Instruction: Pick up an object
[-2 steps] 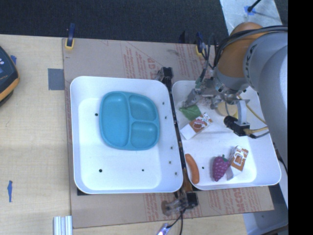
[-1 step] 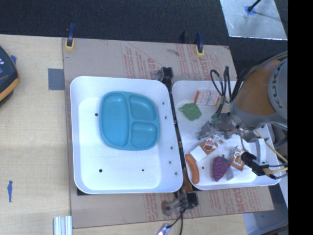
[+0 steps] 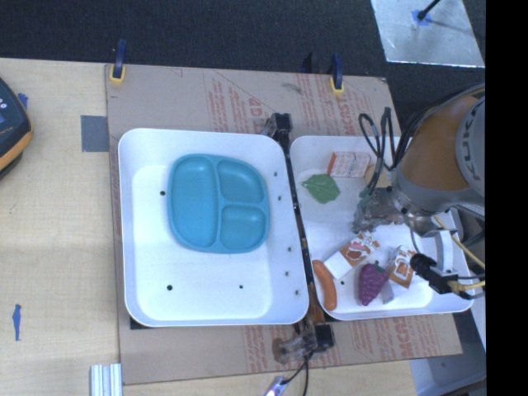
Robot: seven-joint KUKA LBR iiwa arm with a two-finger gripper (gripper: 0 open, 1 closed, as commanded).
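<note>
Pale wooden bench (image 3: 49, 246), brown cardboard sheet (image 3: 247, 97) clamped on, dark carpet floor (image 3: 206, 15)

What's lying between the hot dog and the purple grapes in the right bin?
In the camera view, bare white bin floor separates the hot dog from the purple grapes.

Two white bins (image 3: 132, 221), one blue divided plate (image 3: 219, 202), one green leaf (image 3: 322, 189), one sausage (image 3: 325, 284), one purple grape bunch (image 3: 372, 282).

A wooden bench (image 3: 58, 221) bears a cardboard sheet (image 3: 239, 97) under two white bins (image 3: 140, 221).
</note>
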